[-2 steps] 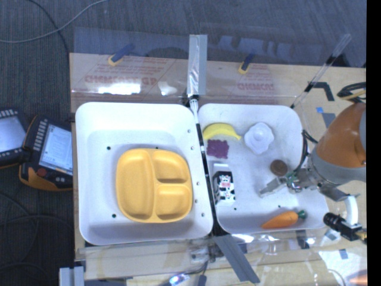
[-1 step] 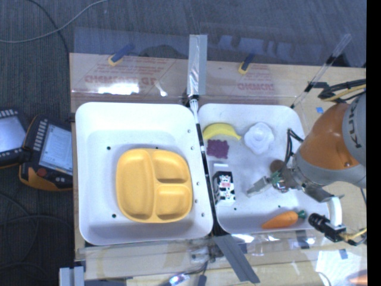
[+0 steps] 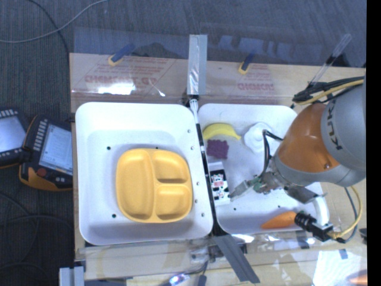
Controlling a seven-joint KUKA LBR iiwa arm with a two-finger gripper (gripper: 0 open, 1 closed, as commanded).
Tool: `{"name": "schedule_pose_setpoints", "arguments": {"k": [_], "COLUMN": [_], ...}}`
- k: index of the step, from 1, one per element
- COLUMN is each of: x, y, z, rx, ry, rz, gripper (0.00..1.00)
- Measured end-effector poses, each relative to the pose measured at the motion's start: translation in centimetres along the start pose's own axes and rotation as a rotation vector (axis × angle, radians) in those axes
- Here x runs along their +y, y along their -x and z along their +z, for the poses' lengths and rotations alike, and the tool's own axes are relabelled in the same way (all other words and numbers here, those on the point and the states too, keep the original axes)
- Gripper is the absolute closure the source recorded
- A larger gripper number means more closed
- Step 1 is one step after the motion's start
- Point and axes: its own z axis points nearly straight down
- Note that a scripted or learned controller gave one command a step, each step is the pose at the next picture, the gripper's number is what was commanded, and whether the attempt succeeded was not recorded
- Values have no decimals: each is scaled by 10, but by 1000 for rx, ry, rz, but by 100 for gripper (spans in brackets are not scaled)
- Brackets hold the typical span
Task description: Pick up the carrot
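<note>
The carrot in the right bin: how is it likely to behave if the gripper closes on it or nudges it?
The carrot looks like smooth, tapered plastic, so probably stiff and light, and it may slip out of a pinch. Its rounded shape suggests it could roll if nudged. It lies by the right bin's near wall, which may crowd the approach.

Orange carrot point(image 3: 278, 221), lying flat, right bin's near edge

floor: dark grey carpet point(image 3: 47, 16) (cable trailing) | bench: pale wood point(image 3: 149, 70)
</note>
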Motion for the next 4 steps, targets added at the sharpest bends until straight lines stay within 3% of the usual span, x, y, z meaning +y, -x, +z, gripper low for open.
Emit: {"name": "schedule_pose_setpoints", "arguments": {"k": [1,2,3,4], "x": [-21,1,47,-3], "y": [78,8,-16,25], "z": [2,1,-99,0], "rx": [11,7,21,15], "ry": [-2,-1,-13,-16], "rz": [-169,-325,-322,-17], "gripper": [0,0,0,0]}}
